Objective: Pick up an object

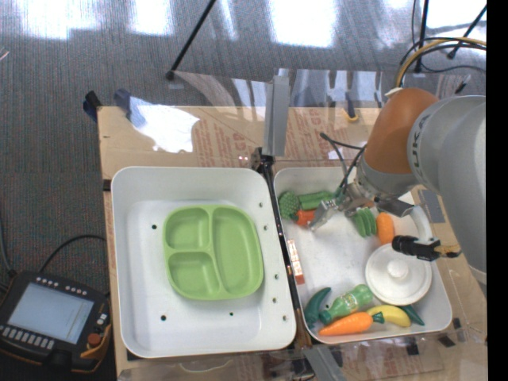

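My gripper [324, 213] hangs low over the far left part of the right bin [337, 256]. Its tip is right beside a small red-orange piece [305, 217] and just in front of a green toy vegetable [316, 199]. A round green piece [289, 205] lies to the left of these, by the bin wall. To the gripper's right lie a green ridged piece [365, 224] and an orange piece [385, 228]. I see nothing lifted off the bin floor.
A white lidded bowl [398, 275] sits at the right bin's near right. A carrot [347, 324], green bottle [353, 300], banana [389, 314] and dark green piece [316, 303] line the near edge. The left bin [135, 292] holds a green divided plate [213, 251].
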